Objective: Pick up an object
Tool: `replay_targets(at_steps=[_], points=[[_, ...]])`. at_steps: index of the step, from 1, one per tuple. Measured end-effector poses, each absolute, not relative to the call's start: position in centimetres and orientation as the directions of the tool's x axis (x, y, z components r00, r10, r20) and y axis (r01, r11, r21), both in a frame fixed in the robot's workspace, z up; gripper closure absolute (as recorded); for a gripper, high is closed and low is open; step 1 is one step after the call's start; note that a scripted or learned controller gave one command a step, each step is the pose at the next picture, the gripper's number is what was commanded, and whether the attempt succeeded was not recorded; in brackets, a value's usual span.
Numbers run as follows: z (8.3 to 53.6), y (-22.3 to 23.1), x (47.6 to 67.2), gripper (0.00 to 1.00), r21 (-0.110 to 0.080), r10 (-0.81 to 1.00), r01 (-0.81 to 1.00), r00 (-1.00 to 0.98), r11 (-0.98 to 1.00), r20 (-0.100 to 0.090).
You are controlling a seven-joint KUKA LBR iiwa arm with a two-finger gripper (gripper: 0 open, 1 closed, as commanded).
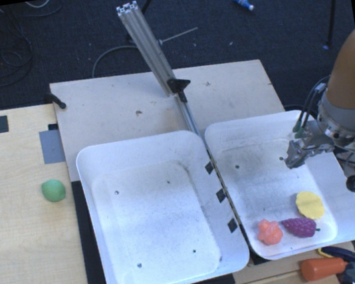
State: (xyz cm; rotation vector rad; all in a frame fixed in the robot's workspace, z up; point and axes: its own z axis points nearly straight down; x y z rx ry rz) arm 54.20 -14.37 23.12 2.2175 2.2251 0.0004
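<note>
My tool (292, 156) hangs over right bin (249, 129), near its right wall; spread of it I cannot tell (too small, dark). Nothing clamped. Targets sit bunched at near corner: yellow piece (309, 204), purple grapes (300, 226), orange piece (269, 232). Bunching leaves little entry room, I judge. Green ball (53, 190) lies out on tabletop (23, 265), well apart.

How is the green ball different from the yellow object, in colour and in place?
The green ball is green and round; the yellow object is yellow and more lumpy. The ball lies on the wooden bench, left of both bins; the yellow object lies inside the right bin, beside a purple object. Both are small and lie apart from the gripper.
</note>
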Motion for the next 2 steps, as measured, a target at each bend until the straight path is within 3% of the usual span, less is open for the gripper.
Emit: replay_targets(at_steps=[2], points=[[23.2,-3.9,57.3,1.00,0.000,1.000,1.000,-0.003,0.003,0.000]])
